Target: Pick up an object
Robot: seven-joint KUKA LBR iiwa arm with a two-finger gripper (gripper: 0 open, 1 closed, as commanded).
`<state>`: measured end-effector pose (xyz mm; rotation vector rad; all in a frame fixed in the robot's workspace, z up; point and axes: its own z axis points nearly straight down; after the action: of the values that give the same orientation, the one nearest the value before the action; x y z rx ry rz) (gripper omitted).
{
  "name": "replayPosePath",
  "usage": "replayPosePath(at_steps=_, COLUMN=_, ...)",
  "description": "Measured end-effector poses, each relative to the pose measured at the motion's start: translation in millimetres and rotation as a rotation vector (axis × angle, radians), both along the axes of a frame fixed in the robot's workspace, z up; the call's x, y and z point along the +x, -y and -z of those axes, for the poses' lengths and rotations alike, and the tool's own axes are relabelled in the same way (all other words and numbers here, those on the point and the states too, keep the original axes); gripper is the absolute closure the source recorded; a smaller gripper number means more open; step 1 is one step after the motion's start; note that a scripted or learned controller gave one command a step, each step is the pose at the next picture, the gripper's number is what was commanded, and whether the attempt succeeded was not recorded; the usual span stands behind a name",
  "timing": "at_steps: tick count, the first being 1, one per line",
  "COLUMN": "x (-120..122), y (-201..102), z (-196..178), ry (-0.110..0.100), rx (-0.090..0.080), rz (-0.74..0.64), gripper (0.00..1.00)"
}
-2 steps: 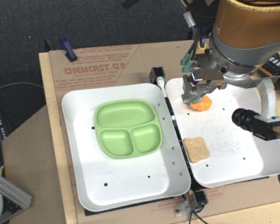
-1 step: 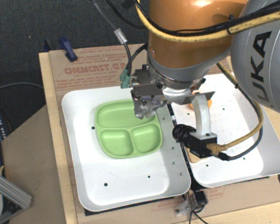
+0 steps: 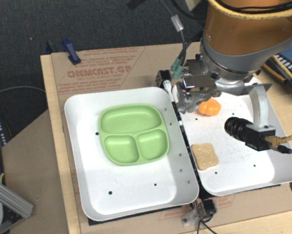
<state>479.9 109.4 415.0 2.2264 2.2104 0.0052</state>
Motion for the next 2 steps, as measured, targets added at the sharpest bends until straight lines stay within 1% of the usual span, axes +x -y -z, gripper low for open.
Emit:
replayPosePath(at_steps=1, x=-2, y=-80, z=35, ry=-0.012, rx=0.001, rz=-0.015, gripper=1.00)
replayPosePath(at_steps=2, x=-1, y=-6, z=45, ry=-0.009, rx=-0.002, rz=0.001, gripper=1.00)
